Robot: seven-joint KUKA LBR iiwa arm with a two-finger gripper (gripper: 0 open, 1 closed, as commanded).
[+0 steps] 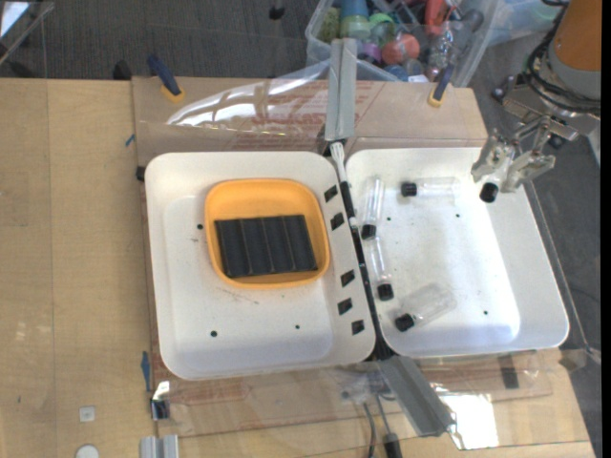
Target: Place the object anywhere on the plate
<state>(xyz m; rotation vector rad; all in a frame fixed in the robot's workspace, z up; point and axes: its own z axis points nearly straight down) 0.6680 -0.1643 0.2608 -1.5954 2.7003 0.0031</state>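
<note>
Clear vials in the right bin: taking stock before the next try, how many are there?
4: one vial at the top, two along the left wall, one lower centre.

Your arm (573, 27) comes in from the far right corner; you see the orange band at the top right edge, with dark cabling and grey wrist hardware just below it. The gripper (506, 165) hangs at the far right of the scene, its metal fingers (492, 160) pointing left and slightly near. You can't read the finger gap at this angle.
</note>
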